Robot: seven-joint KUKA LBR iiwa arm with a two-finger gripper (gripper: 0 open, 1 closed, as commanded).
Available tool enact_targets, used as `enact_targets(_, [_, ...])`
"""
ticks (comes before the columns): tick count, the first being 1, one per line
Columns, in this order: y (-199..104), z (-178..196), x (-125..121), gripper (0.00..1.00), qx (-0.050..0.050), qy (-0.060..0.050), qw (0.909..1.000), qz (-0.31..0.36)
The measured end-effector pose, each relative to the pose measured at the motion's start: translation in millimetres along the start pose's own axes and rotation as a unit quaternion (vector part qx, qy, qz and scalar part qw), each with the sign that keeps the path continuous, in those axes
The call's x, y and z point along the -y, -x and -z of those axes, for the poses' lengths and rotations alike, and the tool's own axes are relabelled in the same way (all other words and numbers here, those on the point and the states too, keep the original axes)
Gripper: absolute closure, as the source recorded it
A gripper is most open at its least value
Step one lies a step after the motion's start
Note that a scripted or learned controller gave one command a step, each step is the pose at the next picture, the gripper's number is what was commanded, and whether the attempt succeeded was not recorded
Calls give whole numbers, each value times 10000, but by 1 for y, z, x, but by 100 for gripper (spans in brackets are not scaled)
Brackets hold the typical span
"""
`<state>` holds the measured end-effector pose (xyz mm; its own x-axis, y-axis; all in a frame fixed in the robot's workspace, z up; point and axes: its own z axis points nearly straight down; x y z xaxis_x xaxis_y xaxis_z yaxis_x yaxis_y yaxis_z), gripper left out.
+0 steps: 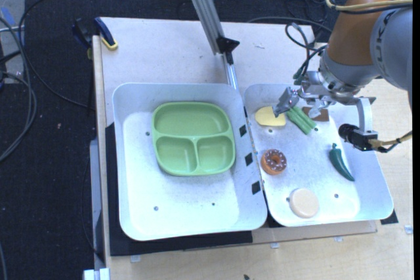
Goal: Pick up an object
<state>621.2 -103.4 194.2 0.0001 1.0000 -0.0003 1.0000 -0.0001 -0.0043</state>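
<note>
1. Two shallow white bins side by side on the bench: left bin [131, 206] carrying a pale green plastic divided plate [194, 138], set square in the middle, three compartments up.
2. Right bin [374, 197] holding the loose pieces, spread well apart, probably so each can be taken alone: yellow rounded toy piece [270, 117] at 11 o'clock of the bin's middle, light green ridged block [302, 121] at 12, brown glazed toy doughnut [273, 161] at 8, cream round disc [304, 202] at 6, dark green toy pepper [342, 162] at 3.
3. Grey arm with its orange band reaching in from the right, two-finger gripper [289, 101] low over the far end of the right bin.
4. Finger spread impossible to judge, dark metal blurring together at the tip; nothing plainly caught there, so no claim of a hold.
5. Nearest candidates: yellow rounded toy piece just beside the tip at roughly 7 o'clock, light green ridged block just beside it at 5 o'clock, slanted, upper end tucked under the wrist hardware.
6. Touching either one or merely above them, cannot tell at this slant.
7. Doughnut, disc and pepper all well clear of the tip, lying flat on the bin floor.
8. Judgement: a pick attempt at the yellow-and-green pair, lift not yet shown.
</note>
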Motion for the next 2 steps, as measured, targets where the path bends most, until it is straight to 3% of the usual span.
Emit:
enact_targets(1, [-5,-45,-3,0,-1,0,10000,9])
enact_targets(2, [-5,-32,-5,100,3,28,10000,4])
